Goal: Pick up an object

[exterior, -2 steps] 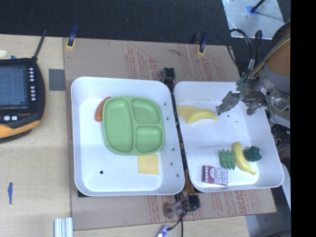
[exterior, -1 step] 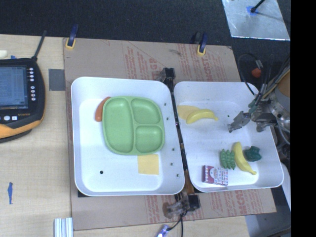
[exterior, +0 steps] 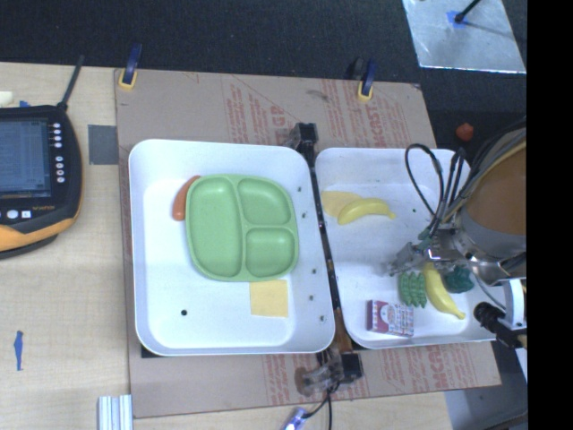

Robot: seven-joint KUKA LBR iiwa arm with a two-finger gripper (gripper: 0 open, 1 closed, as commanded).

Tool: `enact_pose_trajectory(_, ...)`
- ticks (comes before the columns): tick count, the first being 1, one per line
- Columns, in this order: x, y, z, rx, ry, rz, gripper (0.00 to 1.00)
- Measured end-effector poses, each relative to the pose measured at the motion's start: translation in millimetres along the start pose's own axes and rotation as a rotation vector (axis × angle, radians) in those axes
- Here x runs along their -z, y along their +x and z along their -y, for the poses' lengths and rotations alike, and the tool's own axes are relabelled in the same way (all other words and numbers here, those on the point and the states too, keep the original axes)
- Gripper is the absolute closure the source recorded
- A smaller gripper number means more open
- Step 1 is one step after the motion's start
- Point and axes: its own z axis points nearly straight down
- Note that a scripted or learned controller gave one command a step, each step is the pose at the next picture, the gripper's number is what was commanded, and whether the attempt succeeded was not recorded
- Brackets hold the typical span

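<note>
In the right bin (exterior: pixel 376 164), my gripper (exterior: pixel 414 260) hangs low over the right side, just above a green bumpy toy (exterior: pixel 412 288) and a yellow banana (exterior: pixel 444 295). A teal piece (exterior: pixel 459 279) lies close beside them under the wrist. A small red and white box (exterior: pixel 389 318) rests near the bin's front edge. Toward the back left of this bin lies a yellow curved fruit (exterior: pixel 358 209). Nothing is visibly held.
The left bin (exterior: pixel 152 249) holds a green divided plate (exterior: pixel 242 227), an orange sausage (exterior: pixel 181 200) tucked at the plate's left, and a yellow square slice (exterior: pixel 269 298). A tablet controller (exterior: pixel 31 177) sits on the bench at far left. Black cables (exterior: pixel 430 182) loop above the gripper.
</note>
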Motion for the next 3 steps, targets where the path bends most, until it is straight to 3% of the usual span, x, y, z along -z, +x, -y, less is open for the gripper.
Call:
enact_pose_trajectory(1, -14.4, 6.9, 22.0, 0.001, -0.02, 0.008, 0.0)
enact_pose_trajectory(2, -4.5, 6.0, 22.1, 0.004, -0.017, 0.008, 1.0)
enact_pose_trajectory(3, 80.9, 70.7, -30.8, 0.001, 0.0, -0.003, 1.0)
